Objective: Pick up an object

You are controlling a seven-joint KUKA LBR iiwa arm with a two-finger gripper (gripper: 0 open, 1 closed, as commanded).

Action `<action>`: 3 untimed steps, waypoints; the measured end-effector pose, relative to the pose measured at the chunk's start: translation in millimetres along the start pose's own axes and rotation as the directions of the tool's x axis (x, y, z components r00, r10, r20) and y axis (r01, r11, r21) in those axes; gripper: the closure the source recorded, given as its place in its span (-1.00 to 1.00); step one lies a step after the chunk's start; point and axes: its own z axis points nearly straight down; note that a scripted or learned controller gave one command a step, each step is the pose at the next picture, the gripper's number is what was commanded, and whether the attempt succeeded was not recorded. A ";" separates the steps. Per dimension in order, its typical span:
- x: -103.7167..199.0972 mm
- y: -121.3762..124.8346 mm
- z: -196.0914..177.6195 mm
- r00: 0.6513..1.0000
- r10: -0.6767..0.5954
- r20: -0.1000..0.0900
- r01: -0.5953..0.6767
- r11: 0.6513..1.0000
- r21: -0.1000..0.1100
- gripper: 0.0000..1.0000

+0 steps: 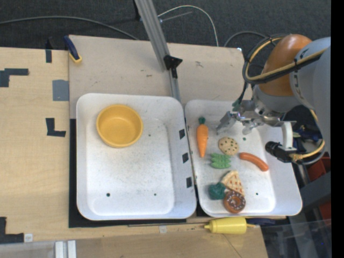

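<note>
While a yellow bottle (228,226) lay on the table (32,160) at the near edge, just outside the right bin (279,198), the toys inside that bin were spread apart. Nearest were seen a donut (234,202), a dark green piece (216,191) touching it on the left, and a pizza slice (233,181) just behind. Farther back, a light green leaf (220,160) was found beside a cookie (228,145), with a sausage (253,161) to the right and a carrot (202,137) lying lengthwise near the bin's left wall. Behind the cookie, the gripper (238,122) was held low over the bin's far half, its fingers (224,123) spread apart with nothing between them. The carrot and cookie were near it but not touched. In the left bin (134,198), a yellow bowl (119,124) stood upright in the far left part. At the far end of the table a blue and yellow clamp (72,49) was seen at the board's corner.
</note>
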 end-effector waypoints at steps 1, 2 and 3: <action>0.8 -1.2 54.5 1.000 -0.001 0.000 0.001 1.000 -0.002 -1.00; 1.5 0.1 41.1 1.000 -0.002 0.000 0.002 1.000 -0.006 1.00; 2.9 1.5 -1.2 1.000 -0.001 0.000 0.001 1.000 -0.011 1.00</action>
